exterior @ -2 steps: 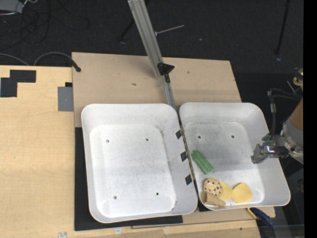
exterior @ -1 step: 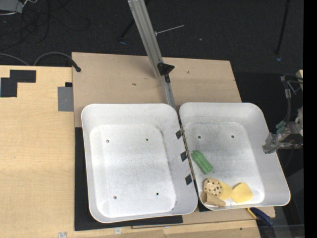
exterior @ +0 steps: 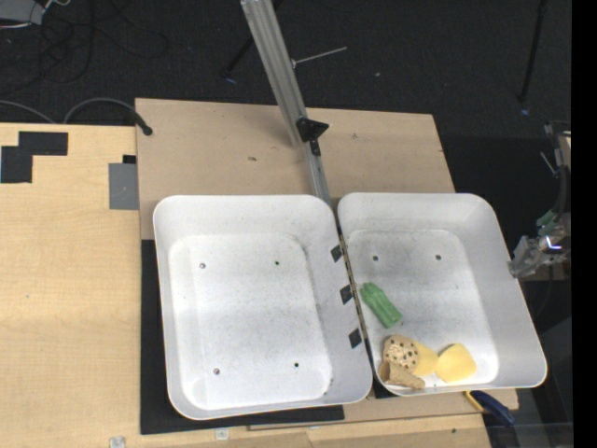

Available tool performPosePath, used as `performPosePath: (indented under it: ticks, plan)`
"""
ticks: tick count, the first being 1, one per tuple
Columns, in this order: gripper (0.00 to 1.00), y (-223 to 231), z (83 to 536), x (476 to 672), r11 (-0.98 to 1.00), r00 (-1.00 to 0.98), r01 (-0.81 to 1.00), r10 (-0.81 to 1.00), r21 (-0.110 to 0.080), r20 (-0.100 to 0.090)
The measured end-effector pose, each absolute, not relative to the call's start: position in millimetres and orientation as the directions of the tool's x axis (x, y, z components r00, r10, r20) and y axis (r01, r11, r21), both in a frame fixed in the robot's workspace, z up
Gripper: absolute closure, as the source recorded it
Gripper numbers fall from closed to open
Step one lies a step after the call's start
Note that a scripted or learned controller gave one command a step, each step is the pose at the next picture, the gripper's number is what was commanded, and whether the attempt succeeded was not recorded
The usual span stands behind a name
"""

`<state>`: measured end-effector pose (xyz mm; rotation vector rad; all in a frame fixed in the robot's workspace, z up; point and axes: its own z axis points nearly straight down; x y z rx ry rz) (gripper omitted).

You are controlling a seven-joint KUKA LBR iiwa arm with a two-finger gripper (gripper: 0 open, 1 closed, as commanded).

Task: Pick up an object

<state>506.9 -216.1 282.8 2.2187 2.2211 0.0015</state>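
- Nearest to you, just past the front rim of the right bin (exterior: pixel 508 367), a small blue and yellow item (exterior: pixel 485 401) pokes out on the bench.
- In that bin's front corner you have a tight cluster. A yellow lump (exterior: pixel 456 363) touches a paler yellow piece, and that piece touches a round speckled biscuit-like object (exterior: pixel 401 351). A tan scrap (exterior: pixel 404 377) lies under the biscuit's near edge.
- A little farther in, apart from the cluster, a green oblong object (exterior: pixel 381 304) lies slanted. It sits close to the bin's left wall.
- Along the seam between the two bins you can see three black clips (exterior: pixel 346 293), one behind the other.
- The left bin (exterior: pixel 187 217) sits beside the right one, and their rims touch at that seam.
- At mid depth, the gripper (exterior: pixel 539 255) hangs outside the right bin's right rim, well apart from every object. It is small and blurred here, so you cannot tell whether it is spread or pressed together, and you can see nothing held in it.
- To your left, a light wooden board (exterior: pixel 65 278) carries grey and black patches.
- Behind the bins, a grey metal rail (exterior: pixel 278 68) slants up from the seam toward dark floor with loose cables (exterior: pixel 37 3).
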Motion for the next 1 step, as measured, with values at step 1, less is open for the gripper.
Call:
performPosePath:
  ticks: [1]
  plan:
    - [1.0, -166.0, 277.1, 502.5, 0.004, -0.004, 1.0, 1.0, -0.003, 0.003]
